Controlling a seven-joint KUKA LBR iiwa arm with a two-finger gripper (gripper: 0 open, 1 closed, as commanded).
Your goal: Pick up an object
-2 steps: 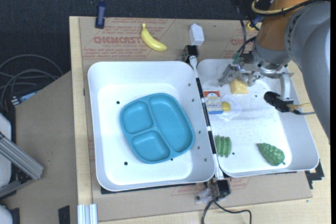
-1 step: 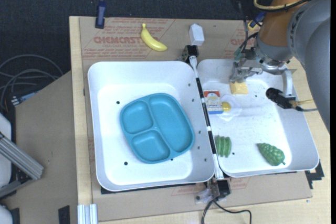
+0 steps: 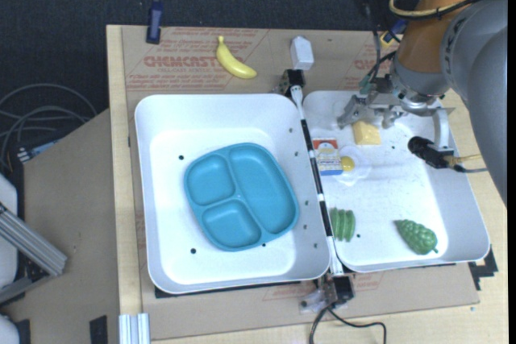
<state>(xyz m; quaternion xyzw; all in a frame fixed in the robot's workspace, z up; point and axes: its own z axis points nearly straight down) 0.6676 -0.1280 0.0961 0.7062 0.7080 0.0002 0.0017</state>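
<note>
Starting nearest the camera, we see 2 green items in the right bin (image 3: 463,209): a bumpy green piece (image 3: 417,235) and a smaller green one (image 3: 343,224) by the divider. The left bin (image 3: 153,173) holds a blue divided tray (image 3: 239,195). Farther back, the gripper (image 3: 372,110) hangs just above a pale yellow block (image 3: 367,133), apparently not yet touching it; we cannot tell its state. We judge this the approach step: next comes a straight descent around the block.
</note>
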